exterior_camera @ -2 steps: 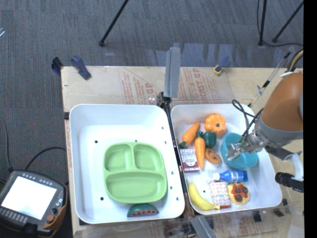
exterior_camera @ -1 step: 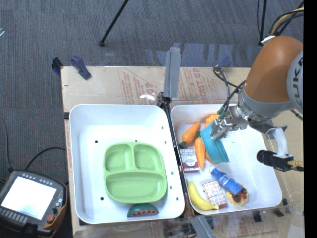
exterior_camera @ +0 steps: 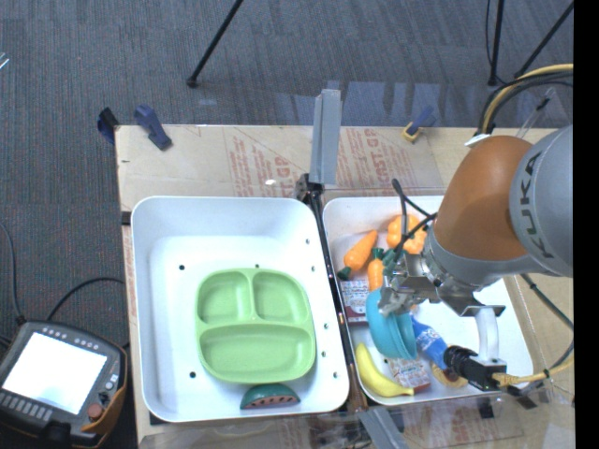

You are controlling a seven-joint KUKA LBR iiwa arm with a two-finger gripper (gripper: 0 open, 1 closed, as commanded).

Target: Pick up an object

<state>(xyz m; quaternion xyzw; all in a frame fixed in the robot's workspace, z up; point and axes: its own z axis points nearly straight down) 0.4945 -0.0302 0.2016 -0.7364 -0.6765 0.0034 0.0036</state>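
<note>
The green divided plate (exterior_camera: 255,325) and a watermelon slice toy (exterior_camera: 270,397) are sitting in the left bin (exterior_camera: 154,251). In the crowded right bin (exterior_camera: 351,215), the gripper (exterior_camera: 401,293) is hovering over a blue cup (exterior_camera: 391,327) whose long axis is lying roughly near-far; whether its jaws are apart, I cannot tell. Neighbouring carrots (exterior_camera: 367,251) and the banana (exterior_camera: 379,374) are risking a deflected or snagged grasp.

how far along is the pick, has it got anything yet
Done: the arm has reached into the right bin, gripper low over the blue bowl beside the carrots. In hand: nothing visibly held. Left: grasp and lift. The banana lies untouched, as does the green plate in the left bin.
</note>
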